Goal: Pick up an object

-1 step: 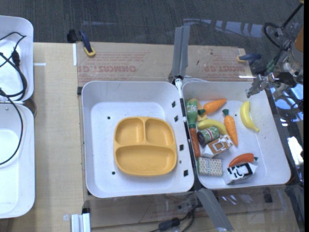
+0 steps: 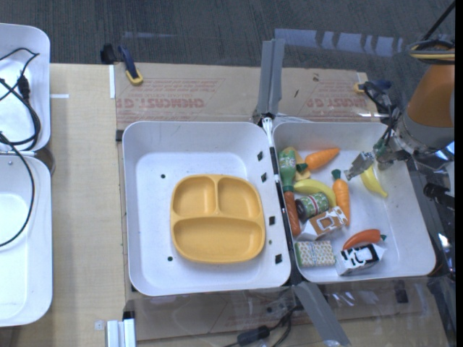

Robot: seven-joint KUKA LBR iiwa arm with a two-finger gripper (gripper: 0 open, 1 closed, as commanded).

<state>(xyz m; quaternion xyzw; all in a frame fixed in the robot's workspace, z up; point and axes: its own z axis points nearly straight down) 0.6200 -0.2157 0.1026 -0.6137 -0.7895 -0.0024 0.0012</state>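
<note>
— While your arm (image 2: 434,103) reaches in from the right, where does the gripper (image 2: 364,166) sit?

— You'll find it low over the right bin (image 2: 412,226), near the far right corner, beside a small banana (image 2: 374,182). Its fingers look spread, with nothing pinched between them; the banana lies just under and to the right of the tips.

— What else can you pick from?

— You have a green bottle (image 2: 288,168), two carrots (image 2: 321,157), a second banana (image 2: 314,187), a can (image 2: 312,206), small cartons (image 2: 329,223) and a red pepper (image 2: 361,238), all crowded toward the left side. Your left bin (image 2: 145,194) holds a yellow divided plate (image 2: 217,218).
</note>
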